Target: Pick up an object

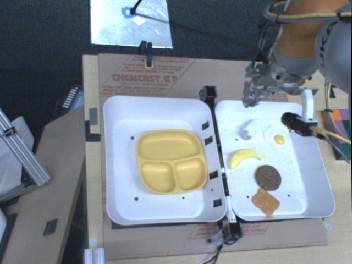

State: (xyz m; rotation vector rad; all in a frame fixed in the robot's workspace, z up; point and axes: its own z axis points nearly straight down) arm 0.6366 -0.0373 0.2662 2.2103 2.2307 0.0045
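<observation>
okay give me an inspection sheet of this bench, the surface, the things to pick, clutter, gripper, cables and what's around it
Surface: two shallow white bins side by side, left bin and right bin, on a cardboard sheet.
Job's things: in the right bin, a yellow banana, a fried egg, a brown round cookie, an orange piece touching the cookie's near side, and a small pale item.
Clutter: a yellow divided tray in the left bin.
Gripper: gripper over the right bin's far edge, nothing seen in it.
Cables: yellow cable around the wrist; wires at the near edge between the bins.
Surroundings: shiny square sheet on dark floor; metal rail at left.
</observation>
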